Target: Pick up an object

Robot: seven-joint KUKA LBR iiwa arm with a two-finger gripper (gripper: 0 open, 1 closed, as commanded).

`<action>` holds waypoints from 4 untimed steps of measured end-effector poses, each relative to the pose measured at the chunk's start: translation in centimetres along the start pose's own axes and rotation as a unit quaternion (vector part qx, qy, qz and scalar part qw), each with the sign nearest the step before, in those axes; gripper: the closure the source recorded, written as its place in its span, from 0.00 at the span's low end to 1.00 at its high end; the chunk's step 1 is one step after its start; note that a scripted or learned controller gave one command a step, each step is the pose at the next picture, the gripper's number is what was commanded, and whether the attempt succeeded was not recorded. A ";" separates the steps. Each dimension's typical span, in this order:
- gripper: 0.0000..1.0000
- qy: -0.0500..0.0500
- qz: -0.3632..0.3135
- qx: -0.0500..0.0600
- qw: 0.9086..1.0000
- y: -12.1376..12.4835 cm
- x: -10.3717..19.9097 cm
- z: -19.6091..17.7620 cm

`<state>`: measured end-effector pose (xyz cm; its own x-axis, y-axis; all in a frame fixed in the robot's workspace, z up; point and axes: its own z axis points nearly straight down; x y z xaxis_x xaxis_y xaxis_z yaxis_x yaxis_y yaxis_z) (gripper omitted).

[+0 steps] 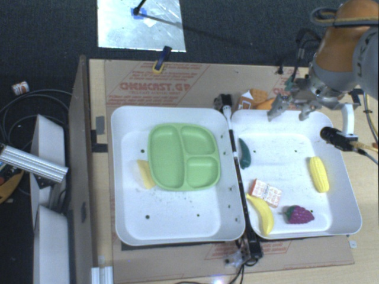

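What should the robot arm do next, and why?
Probably lower the gripper into the right white bin, toward the yellow toy corn cob. Its jaws look spread with nothing between them, hanging above the bin's far rim, and the corn lies alone.

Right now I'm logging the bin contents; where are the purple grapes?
The purple grapes lie in the right bin, near its front edge, just right of the banana and below the corn cob.
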<state>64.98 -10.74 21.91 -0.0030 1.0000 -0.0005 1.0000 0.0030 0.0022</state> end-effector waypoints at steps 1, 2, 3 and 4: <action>0.00 0.000 0.003 0.006 1.000 -1.1 -5.7 11.7; 0.00 -0.002 0.002 -0.003 1.000 -4.4 -9.2 4.0; 0.00 -0.001 0.002 -0.002 1.000 -8.2 -9.9 -1.6; 0.00 0.001 0.001 0.002 1.000 -8.5 -8.6 3.9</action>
<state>56.55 -19.38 17.98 -0.0007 1.0000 0.0011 1.0000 0.0007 -0.0024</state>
